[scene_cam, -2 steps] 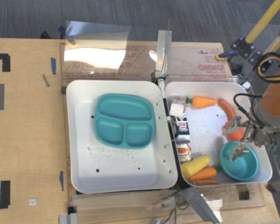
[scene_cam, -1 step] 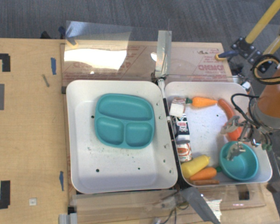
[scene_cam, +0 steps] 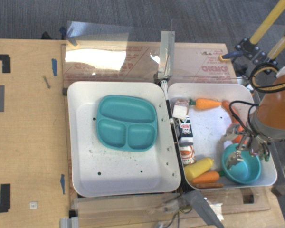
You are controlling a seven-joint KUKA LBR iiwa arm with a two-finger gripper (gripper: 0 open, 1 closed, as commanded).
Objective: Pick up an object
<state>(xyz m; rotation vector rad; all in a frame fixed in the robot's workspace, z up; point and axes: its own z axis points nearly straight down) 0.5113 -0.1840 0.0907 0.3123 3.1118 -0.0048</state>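
Tool (scene_cam: 238, 152) hanging right over the teal bowl (scene_cam: 242, 167), can't tell how open; better to straddle the rim squarely before closing.

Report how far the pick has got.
Done: the arm has reached the right bin, and the gripper is down at the teal bowl. In hand: nothing is visibly gripped. Left: grasp and lift something; the bowl, the carrot and the yellow piece lie in the bin, and the teal tray sits in the left bin.
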